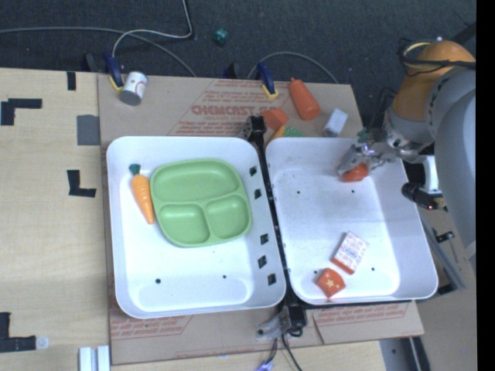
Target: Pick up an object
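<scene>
My gripper (357, 161) reaches in from the right over the far part of the right bin (387, 207). A small red-orange object (356, 174) lies right at its tip, touching or just under it; I cannot tell whether it is gripped. Nearer the front of the same bin sit a white and red box (350, 251) and a red-orange block (330, 282).
The left bin (124, 246) holds a green divided plate (203, 201) with a toy carrot (141, 195) beside it. Behind the bins lie an orange bottle shape (304, 99), an orange piece (274, 120), a grey cube (336, 121) and a small can (134, 86).
</scene>
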Controlling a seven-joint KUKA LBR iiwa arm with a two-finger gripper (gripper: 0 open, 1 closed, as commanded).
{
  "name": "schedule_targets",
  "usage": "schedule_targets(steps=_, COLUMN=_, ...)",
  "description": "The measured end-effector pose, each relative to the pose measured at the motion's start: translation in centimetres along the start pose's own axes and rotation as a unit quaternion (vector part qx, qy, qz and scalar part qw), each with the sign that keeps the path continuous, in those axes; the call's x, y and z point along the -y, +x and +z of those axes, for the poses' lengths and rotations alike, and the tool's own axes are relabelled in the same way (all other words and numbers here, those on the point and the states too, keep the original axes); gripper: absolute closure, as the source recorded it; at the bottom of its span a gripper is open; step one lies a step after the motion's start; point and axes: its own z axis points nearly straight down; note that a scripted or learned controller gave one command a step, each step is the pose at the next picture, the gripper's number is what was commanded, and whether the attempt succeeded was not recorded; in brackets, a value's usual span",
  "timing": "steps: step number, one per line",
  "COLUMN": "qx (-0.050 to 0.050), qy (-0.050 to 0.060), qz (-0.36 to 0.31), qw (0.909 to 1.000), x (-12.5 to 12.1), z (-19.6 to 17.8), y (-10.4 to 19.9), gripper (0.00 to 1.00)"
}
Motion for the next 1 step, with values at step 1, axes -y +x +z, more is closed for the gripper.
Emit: schedule_targets(steps=1, qx=-0.003, qy=0.000, qz=0.001, qw=1.0000, x=-0.02, z=1.02, y=9.37, gripper=1.00)
